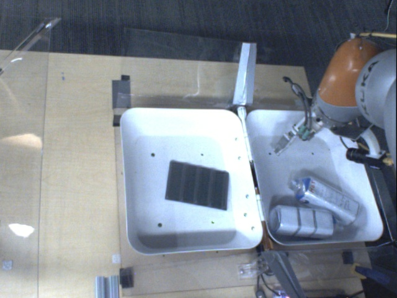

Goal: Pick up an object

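A dark ribbed rectangular pad [197, 184] lies flat in the middle of the left bin [139, 141]. In the right bin [267, 129], a silver cylindrical pack [303, 222] lies on its side along the front wall. A clear tube with a blue end [324, 195] rests at a slant just behind it. My gripper [290, 138] hangs over the back part of the right bin, pointing down and to the left. It is well apart from the tube and the pack, and I see nothing in it.
The arm's orange band [343, 73] and grey wrist [378, 92] loom over the right bin's back right corner. A grey upright bracket [244, 73] stands behind the seam between the bins. A clear panel [25, 135] covers the bench at left.
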Controlling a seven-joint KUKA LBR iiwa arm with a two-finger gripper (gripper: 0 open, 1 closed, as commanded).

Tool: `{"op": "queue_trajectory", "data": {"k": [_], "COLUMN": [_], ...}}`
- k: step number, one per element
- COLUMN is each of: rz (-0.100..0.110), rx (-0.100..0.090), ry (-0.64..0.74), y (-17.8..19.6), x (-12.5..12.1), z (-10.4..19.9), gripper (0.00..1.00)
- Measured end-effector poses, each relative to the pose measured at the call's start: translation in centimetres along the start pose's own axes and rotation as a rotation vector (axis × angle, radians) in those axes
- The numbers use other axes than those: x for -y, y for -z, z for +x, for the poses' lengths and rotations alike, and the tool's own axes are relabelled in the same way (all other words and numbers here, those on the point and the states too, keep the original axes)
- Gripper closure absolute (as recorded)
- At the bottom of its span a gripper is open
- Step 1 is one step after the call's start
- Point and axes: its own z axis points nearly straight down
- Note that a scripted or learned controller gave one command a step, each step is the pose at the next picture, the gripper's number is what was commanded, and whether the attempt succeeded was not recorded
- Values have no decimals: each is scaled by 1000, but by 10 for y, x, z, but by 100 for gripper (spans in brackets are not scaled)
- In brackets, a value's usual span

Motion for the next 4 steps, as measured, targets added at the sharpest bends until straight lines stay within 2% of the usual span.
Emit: {"op": "queue_trajectory", "data": {"k": [1,2,3,4], "rz": [0,-2,-10,-3], "rx": [0,3,8,4], "ry": [-25,5,6,145], "y": [-10,-9,3,-9], "x": [68,66,63,28], "z": [42,61,60,71], "gripper": [0,0,100,100]}}
